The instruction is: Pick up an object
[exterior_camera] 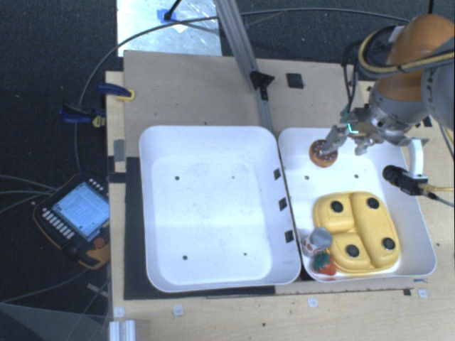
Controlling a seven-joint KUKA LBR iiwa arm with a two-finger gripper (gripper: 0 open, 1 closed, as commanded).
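Bench seen from above at a slant, bearing 2 shallow white bins side by side. At far left, off the bench, a handheld control pendant (77, 217) with a lit screen lies on dark floor among cables. The left bin (153, 261) comes next. A row of small black clips (283, 203) marks the seam where the 2 bins meet.

The right bin (426, 261) holds several things. In its near corner sit a small grey-capped item (319, 239) and a red and green piece (325, 264), both touching a large yellow moulded tray (358, 231) with 4 dark dots. Toward the far side, apart from the tray, lies a small round brown object (323, 155).

The gripper (331, 146) hangs right over that brown object, on a grey arm (405, 109) with an orange band reaching in from the right. How far the gripper has parted, and whether it has any hold, cannot be made out at this size.

The step in hand looks like the reach or grasp at the brown object. The next move calls for a firm pinch, then a straight lift clear of the bin wall.
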